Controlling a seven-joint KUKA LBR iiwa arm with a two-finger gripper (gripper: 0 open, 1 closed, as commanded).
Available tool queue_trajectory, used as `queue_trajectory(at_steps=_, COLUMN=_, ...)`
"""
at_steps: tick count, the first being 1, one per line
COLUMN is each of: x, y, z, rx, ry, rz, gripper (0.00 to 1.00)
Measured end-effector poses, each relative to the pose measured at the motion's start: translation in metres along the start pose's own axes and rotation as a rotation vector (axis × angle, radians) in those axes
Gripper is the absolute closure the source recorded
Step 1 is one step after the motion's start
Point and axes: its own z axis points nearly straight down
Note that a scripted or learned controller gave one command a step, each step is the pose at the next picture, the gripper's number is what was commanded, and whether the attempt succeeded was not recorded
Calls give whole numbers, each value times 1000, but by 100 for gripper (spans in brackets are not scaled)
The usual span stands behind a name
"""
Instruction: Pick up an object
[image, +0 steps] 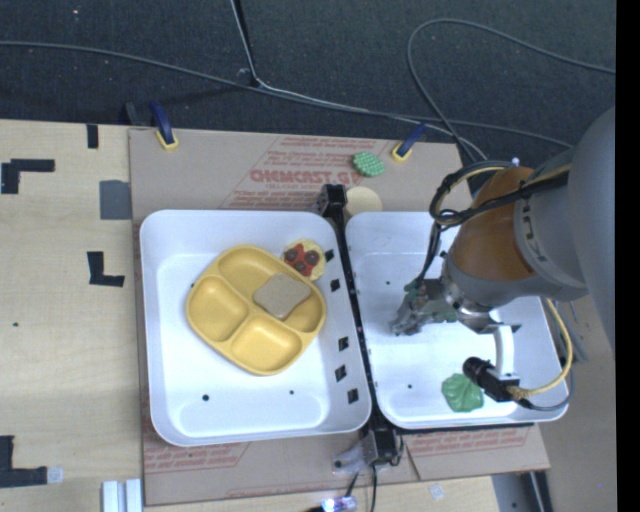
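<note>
My gripper (408, 318) hangs low over the middle of the right bin (390, 250), its fingers pointing left and down; I cannot tell how they stand or whether anything is between them. A green leafy piece (461, 392) lies near the right bin's front edge, to the right of and below the gripper. In the left bin (165, 300) sits a yellow divided plate (256, 309) with a tan square slice (281, 295) on its middle. A small dark red berry-like item (303, 259) rests by the plate's far right rim.
A green dotted piece (367, 163) lies on the cardboard behind the bins. A black divider with clips (346, 300) runs between the two bins. Cables cross the dark floor at the back.
</note>
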Motion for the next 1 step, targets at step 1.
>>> queue_trajectory(at_steps=1, x=-6, y=4, z=-45, rx=-1, ry=1, rz=1, gripper=100)
